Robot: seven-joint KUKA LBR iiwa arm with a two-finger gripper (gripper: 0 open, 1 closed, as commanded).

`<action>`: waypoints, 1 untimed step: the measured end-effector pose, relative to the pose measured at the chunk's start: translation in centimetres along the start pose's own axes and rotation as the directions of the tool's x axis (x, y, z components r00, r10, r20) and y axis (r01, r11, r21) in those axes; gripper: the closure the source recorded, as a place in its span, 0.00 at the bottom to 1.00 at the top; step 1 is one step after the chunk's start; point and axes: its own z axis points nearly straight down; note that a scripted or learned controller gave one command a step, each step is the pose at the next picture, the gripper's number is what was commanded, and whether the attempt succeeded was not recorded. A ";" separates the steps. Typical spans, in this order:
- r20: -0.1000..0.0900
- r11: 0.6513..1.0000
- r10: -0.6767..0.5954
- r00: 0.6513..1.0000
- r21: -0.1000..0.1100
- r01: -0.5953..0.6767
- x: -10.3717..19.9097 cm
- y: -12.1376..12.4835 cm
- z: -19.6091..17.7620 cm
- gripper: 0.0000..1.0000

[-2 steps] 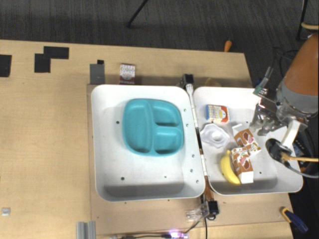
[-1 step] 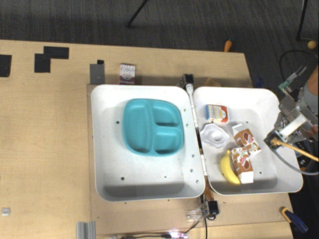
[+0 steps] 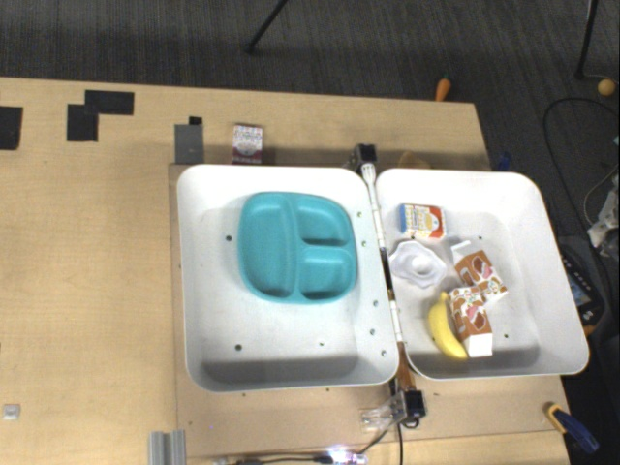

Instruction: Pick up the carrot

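Expect the carrot light, stiff, slick — you'd pinch across its thick middle. State of the hand — cannot tell.

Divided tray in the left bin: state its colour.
Teal, plain and unpatterned; the divided tray shows best in the camera view.

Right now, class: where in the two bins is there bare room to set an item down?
Left bin: bare floor around the teal tray, widest below it. Right bin: crowded middle, with carton, cup, snack packs, banana; bare along the right wall.
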 end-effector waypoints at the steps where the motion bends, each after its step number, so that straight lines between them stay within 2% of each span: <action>1: 0.000 0.995 -0.097 0.995 0.011 0.097 0.6 -4.4 6.6 1.00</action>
